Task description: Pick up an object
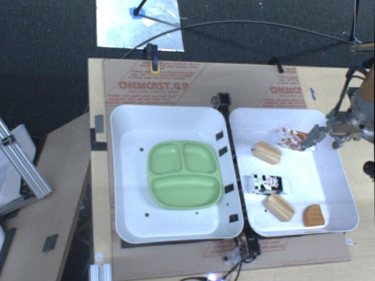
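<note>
The right bin (343, 186) holds several small items: a white and red wrapper (292, 138), a tan bread roll (267, 153), a black and white carton (268, 184), a second roll (279, 206) and an orange-brown biscuit (314, 215). My gripper (326, 139) hangs over the bin's upper right part, just right of the wrapper. Its fingers are spread open with nothing between them. The left fingertip (314, 137) is close to the wrapper's right end; I cannot tell if it touches.
The left bin (126, 157) holds a green divided plate (184, 174). Black clips line the wall between the two bins (228, 168). A cable arcs over the bench at the back. A metal frame stands at the far left.
</note>
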Motion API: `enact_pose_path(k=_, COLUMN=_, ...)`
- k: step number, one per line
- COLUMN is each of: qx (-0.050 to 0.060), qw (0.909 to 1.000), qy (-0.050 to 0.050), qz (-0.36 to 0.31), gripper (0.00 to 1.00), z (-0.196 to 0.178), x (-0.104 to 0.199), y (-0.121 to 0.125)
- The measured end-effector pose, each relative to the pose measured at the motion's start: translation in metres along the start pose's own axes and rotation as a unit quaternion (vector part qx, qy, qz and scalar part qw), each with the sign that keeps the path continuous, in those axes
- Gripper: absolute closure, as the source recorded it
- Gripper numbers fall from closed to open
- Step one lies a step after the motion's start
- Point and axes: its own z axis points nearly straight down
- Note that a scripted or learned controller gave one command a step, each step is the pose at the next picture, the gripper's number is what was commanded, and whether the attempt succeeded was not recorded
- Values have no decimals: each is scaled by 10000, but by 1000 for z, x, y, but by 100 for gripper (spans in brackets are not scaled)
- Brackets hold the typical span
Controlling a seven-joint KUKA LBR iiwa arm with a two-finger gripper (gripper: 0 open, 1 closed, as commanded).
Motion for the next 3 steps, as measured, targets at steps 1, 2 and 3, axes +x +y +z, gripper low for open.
enact_pose_path(k=1, qx=-58, qw=10000, qy=-12, qz=-16, gripper=0, z=-7, x=1, y=3)
enact_pose_path(k=2, qx=-39, qw=10000, qy=-6, qz=-9, gripper=0, z=55, x=3, y=8)
enact_pose_path(k=3, qx=-45, qw=10000, qy=-9, qz=-5, gripper=0, z=96, x=2, y=9)
